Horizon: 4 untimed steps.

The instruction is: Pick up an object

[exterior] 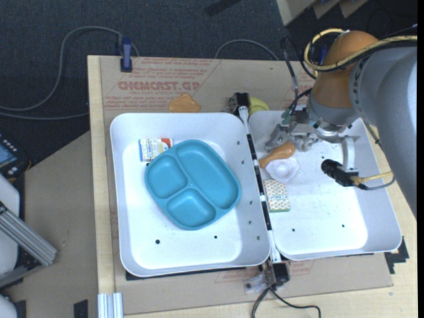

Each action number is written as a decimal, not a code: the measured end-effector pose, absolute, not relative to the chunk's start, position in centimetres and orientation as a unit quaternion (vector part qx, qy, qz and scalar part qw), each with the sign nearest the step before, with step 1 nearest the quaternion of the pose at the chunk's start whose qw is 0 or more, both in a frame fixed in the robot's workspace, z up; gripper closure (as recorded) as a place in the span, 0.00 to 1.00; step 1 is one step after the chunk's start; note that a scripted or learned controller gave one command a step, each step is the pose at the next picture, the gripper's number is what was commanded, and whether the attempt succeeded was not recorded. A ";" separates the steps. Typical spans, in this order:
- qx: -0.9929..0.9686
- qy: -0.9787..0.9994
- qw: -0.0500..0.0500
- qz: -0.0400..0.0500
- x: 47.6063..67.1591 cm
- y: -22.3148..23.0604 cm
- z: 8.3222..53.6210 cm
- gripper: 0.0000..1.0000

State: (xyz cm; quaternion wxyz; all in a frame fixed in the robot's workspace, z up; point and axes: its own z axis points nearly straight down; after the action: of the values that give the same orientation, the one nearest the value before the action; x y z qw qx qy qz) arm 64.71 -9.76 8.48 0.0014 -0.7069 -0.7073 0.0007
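My gripper (299, 138) hangs over the far left part of the right bin (344, 230), under the orange wrist band. Just in front of it to the left lies an orange oblong object (278, 154). A clear, whitish round piece (283, 171) touches that object's near side. A small patterned packet (277, 196) rests against the bin's left wall, nearer the front. In the left bin (132, 237) sits a blue divided plate (192, 183), with a small white and orange box (154, 148) at its far left corner.
Behind the bins, on the bench, lie an orange lump (184, 103) and a yellow object (258, 105) beside a black clip. Cables run across the dark floor at the back. A black part with a yellow cable (339, 173) hangs beside the gripper.
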 end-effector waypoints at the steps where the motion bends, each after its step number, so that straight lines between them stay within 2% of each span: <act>1: -0.707 -0.708 -0.002 -0.001 66.7 -10.5 8.5 0.00; 2: -0.707 -0.707 0.001 0.001 64.9 -9.5 8.5 0.00; 3: -0.707 -0.707 0.000 -0.001 65.1 -9.5 9.6 1.00; 4: -0.707 -0.707 0.000 0.000 65.0 -9.5 9.5 0.00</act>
State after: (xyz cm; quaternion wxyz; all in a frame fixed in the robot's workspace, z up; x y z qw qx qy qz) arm 65.03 -9.49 9.49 0.0004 -0.7071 -0.7071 -0.0001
